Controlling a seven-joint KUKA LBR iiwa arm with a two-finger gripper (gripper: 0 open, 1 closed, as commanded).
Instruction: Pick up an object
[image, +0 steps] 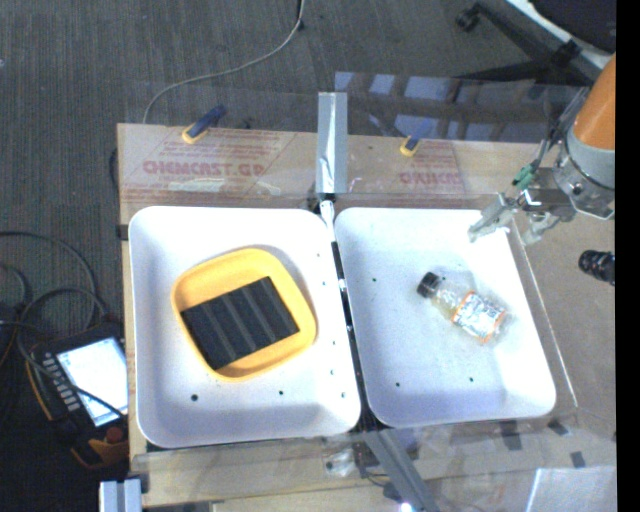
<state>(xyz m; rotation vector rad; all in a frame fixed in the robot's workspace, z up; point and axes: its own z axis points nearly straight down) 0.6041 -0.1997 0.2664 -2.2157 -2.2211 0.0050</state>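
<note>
The gripper (508, 222) hangs over the back right corner of the right bin (400, 400), at the end of the grey arm (590, 170) that comes in from the right with its orange band showing near the frame's edge. Its two thin fingers are spread apart with nothing between them — open and empty. The likeliest thing to pick is the small bottle (465, 305) lying on its side near the middle of that bin, toward the right wall; its dark cap points to the back left and its clear body, with an orange and white label, runs toward the front right. It lies well apart from the gripper and clear of all four walls. In the left bin (150, 400) sits a yellow tray (190, 285) with a dark ribbed block (240, 320) resting in it, near that bin's centre. As I judge it, the task is at its start: the approach has not reached the bottle and no grasp has been tried. The next move calls for carrying the gripper forward and a little left from the corner until it stands above the bottle, turning the wrist so the fingers close across the narrow body rather than along its length, then lowering to the bin floor — a round, smooth bottle may roll or slip if the fingers land off centre.
</note>
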